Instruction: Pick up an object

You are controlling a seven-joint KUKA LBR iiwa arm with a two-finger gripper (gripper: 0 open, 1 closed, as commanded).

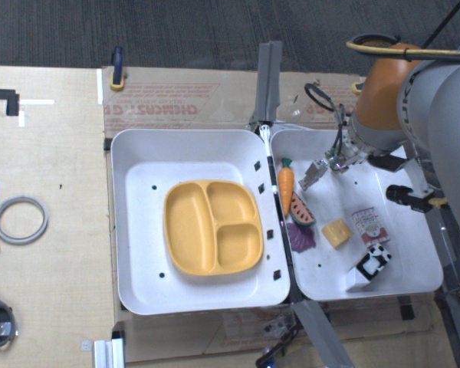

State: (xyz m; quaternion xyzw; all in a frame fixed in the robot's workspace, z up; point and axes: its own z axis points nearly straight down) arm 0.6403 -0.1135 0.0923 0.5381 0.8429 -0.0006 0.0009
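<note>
On the counter [54, 282] we see a grey tape ring [19, 219], then the left bin [130, 205] holding a yellow divided plate [213, 227]. In the right bin [414, 274] lie a carrot [285, 184], watermelon slice [303, 213], purple piece [300, 236], cheese wedge [336, 233] and black-white block [373, 264]. The gripper [316, 172] hangs above the carrot, jaws apart, gripping nothing.

In the right bin lie a carrot [286, 183], watermelon slice [302, 212], purple scrap [300, 236] (all along its left wall), cheese block [336, 234], card [366, 222] and black-and-white cube [373, 264].
</note>
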